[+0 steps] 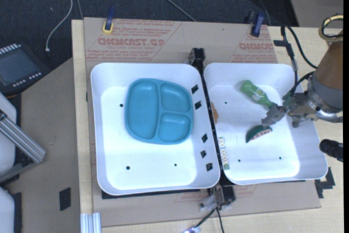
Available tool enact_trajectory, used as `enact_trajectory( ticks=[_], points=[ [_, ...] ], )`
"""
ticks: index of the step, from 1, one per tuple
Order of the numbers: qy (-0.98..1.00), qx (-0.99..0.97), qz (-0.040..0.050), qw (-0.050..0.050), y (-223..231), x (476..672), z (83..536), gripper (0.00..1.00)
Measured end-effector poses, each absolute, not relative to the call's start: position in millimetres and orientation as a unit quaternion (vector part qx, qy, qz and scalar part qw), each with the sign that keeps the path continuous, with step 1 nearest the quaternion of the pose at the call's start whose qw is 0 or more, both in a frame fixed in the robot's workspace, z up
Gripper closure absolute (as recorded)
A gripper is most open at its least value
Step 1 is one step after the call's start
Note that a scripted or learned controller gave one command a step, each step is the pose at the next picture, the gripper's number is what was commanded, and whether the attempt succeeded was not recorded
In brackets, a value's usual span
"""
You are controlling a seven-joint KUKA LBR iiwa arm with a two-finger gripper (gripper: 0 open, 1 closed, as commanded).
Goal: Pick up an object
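The end effector [272, 116] hangs low inside the right bin [283, 163], reaching in from the right, and I cannot tell its state from this view. A dark green, wedge-shaped object [258, 132] lies just below its tip, close or touching, while a light green packet [256, 92] rests nearer the bin's back. The left bin [147, 163] on the table [147, 35] holds a blue divided plate [159, 111].

Open floor beside blue plate [159, 111]
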State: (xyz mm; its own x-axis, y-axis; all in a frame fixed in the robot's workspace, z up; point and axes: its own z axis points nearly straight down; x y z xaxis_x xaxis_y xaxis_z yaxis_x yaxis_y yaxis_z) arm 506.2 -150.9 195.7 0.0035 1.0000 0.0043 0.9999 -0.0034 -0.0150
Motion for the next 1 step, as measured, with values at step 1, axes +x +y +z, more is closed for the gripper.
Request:
enact_trajectory(
  ticks=[1],
  points=[
    [-0.707,-0.707,0.0,0.001,-150.6,509.4,202.1,0.0]
  ],
)
